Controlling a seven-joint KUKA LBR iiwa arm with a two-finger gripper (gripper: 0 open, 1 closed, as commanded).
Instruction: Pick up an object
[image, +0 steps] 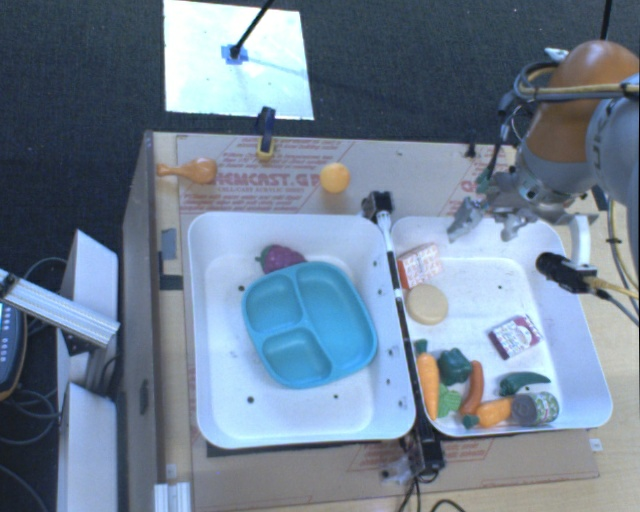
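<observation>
— Hovering where, exactly?

— My gripper (490, 216) hangs over the right bin's (585, 345) twelve o'clock rim. Its fingers (461, 219) are spread apart with nothing between them, touching nothing.

— And the things to pick?

— Toward seven o'clock from it lie a red-and-white packet (420, 264) and a tan disc (427, 303). A red carton (514, 336) sits at the bin's three o'clock. A carrot (428, 379), a green toy (455, 364) and a can (540, 407) crowd six o'clock.

— Any writing?

— The board (290, 178) behind the bins carries red print; I read "GEMCAST". The labels on the packet and carton are too small for me to read.
</observation>
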